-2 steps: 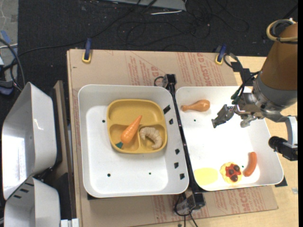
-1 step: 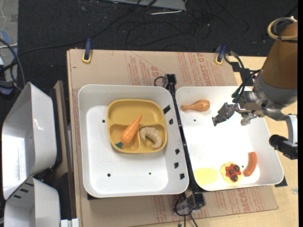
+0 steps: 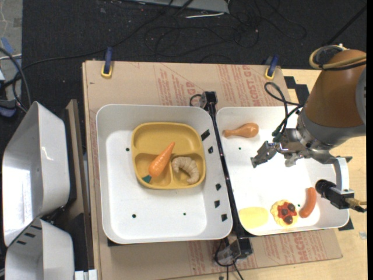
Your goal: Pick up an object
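Approach step, nothing picked yet.
My gripper [image 3: 263,154] hangs open and empty over right white bin [image 3: 245,209] middle; orange plastic drumstick [image 3: 241,131] near its far edge; next: shift there, descend, close.

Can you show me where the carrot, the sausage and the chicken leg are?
carrot [image 3: 161,160]: camera view, middle of its orange body, on the yellow plate.
sausage [image 3: 308,202]: camera view, middle of its length, right bin.
chicken leg [image 3: 243,130]: camera view, on the meaty end, right bin.
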Action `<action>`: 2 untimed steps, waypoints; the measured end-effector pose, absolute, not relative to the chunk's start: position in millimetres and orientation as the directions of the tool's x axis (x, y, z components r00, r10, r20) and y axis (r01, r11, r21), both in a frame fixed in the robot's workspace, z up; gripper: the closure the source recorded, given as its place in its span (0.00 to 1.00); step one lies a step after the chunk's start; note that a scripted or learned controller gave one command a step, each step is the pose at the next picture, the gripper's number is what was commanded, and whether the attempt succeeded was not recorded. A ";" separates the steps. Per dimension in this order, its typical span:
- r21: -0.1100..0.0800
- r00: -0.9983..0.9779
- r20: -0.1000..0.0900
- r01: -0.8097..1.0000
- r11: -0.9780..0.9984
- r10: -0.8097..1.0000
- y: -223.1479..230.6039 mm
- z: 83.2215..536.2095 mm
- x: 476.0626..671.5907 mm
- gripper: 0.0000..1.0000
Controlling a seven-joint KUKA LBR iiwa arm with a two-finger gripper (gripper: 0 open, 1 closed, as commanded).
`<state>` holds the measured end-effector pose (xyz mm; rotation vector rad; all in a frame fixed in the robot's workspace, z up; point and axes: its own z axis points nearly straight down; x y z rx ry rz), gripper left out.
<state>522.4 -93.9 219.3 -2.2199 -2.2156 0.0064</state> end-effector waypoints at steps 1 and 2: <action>-0.005 0.003 0.000 1.000 -0.002 1.000 -102.1 166.6 527.4 0.00; -0.006 0.002 0.001 1.000 -0.002 1.000 -99.1 123.0 525.3 0.00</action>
